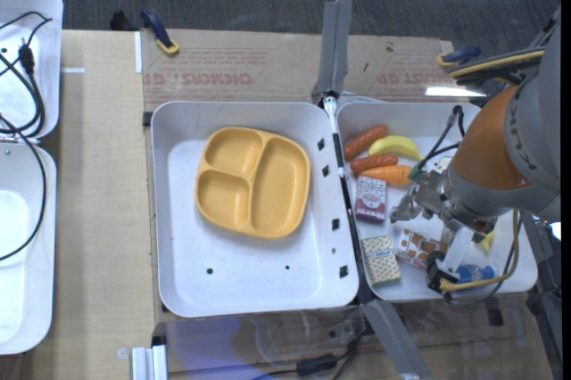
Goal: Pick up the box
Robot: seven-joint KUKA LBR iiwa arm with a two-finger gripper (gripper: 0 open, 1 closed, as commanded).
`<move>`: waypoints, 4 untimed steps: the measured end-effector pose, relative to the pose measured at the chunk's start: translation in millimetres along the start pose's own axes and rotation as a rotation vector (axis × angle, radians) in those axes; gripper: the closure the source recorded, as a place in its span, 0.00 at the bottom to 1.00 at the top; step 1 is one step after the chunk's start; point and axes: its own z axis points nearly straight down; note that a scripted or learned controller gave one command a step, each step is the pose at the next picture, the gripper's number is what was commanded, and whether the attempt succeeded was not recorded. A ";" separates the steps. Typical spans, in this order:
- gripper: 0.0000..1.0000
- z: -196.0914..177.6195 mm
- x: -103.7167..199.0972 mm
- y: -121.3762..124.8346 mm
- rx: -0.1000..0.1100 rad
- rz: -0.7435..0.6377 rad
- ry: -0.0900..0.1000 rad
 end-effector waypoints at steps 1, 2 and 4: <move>0.00 7.3 -10.4 -14.7 -0.001 0.677 0.004; 1.00 0.0 -11.7 -15.9 0.004 0.674 -0.002; 0.00 -111.1 -46.5 70.0 0.007 0.667 -0.005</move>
